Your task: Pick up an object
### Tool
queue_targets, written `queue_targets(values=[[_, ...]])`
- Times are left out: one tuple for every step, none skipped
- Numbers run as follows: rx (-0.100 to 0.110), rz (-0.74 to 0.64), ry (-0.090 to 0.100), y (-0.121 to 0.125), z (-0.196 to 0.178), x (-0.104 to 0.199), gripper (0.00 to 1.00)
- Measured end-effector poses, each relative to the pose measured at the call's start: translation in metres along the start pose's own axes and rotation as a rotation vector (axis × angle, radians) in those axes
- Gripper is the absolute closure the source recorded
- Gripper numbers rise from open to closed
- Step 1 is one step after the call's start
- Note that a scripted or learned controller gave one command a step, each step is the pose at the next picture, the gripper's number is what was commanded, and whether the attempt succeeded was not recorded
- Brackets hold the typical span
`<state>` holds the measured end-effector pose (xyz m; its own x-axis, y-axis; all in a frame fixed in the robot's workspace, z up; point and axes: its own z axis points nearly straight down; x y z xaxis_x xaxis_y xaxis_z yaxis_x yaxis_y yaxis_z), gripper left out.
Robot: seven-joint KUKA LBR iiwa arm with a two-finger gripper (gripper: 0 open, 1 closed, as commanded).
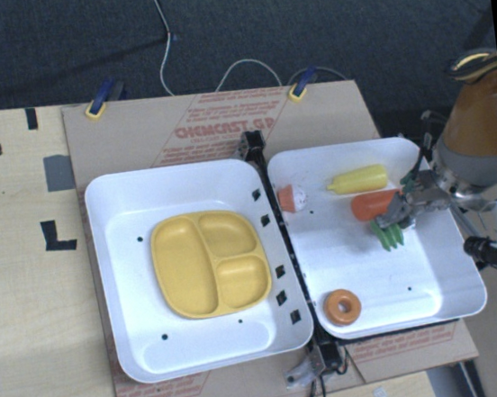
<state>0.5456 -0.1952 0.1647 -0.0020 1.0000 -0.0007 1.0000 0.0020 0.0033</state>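
A grey robot arm (481, 140) with an orange band above its wrist reaches in from the right side of the view, bent low over the right edge of the right-hand white bin (443, 299). Its claw (404, 204) sits at the end of a dark wrist, pointing left and slightly down into the bin, close to the bin's right wall.

Whether the claw is apart or together cannot be told; its tip is a dark blur mixed with the toys beneath it.

Touching or just under the claw tip lies a red toy vegetable (372, 205) with a green leafy end (390, 236) just below the claw. Just above and left of the claw rests a yellow toy corn cob (356, 180), lying sideways. Further left of the claw, near the divider between the bins, is a small orange and white toy (292, 198). Below and left of the claw, near the bin's front wall, sits an orange doughnut-shaped ring (342, 306).

The middle of the right bin, left of and below the claw, is bare white floor. Well left of the claw, the left-hand white bin (109, 211) holds a yellow divided plate (210, 263) with three compartments. Both bins rest on a cardboard sheet (221, 124) on the bench.
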Motion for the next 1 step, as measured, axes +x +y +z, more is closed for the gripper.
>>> queue_targets(values=[[0.003,0.000,0.001,-0.0050,-0.0480,0.0086,1.00]])
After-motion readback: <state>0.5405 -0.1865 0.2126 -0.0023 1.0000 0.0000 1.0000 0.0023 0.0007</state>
